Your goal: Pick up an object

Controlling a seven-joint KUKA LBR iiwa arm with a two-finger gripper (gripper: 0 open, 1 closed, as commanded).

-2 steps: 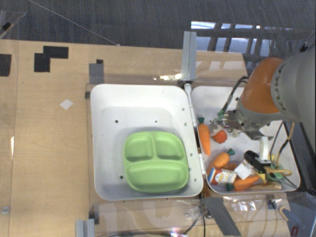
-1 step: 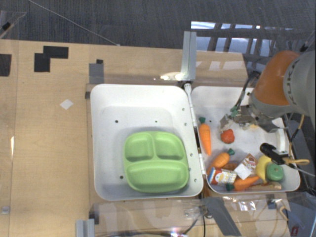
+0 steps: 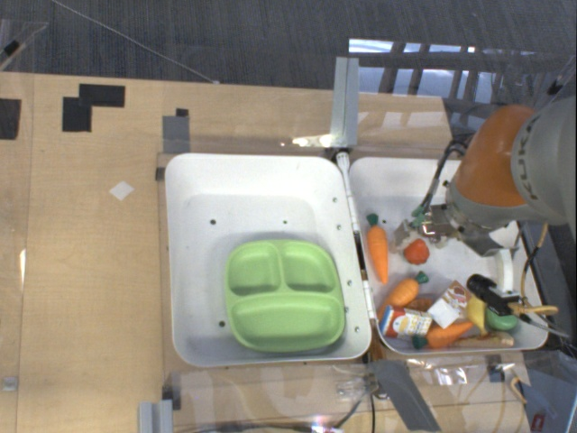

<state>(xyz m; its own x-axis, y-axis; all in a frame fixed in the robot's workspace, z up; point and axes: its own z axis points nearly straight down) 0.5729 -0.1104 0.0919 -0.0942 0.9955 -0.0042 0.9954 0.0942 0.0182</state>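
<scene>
Crowded toys at the near end of the right bin [image 3: 365, 180] worry me: with my gripper [image 3: 431, 228] over the small red tomato toy [image 3: 416, 252], grip state unreadable, I may nudge the carrot [image 3: 377, 253] just left.

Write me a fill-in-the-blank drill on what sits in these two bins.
1. The green three-compartment plastic plate lies in the ____ white bin of the view.
2. The long orange toy carrot lies in the ____ white bin.
3. The band above the grey arm's wrist is ____.
4. The small round toy near the gripper is ____.

Missing words: left; right; orange; red
</scene>
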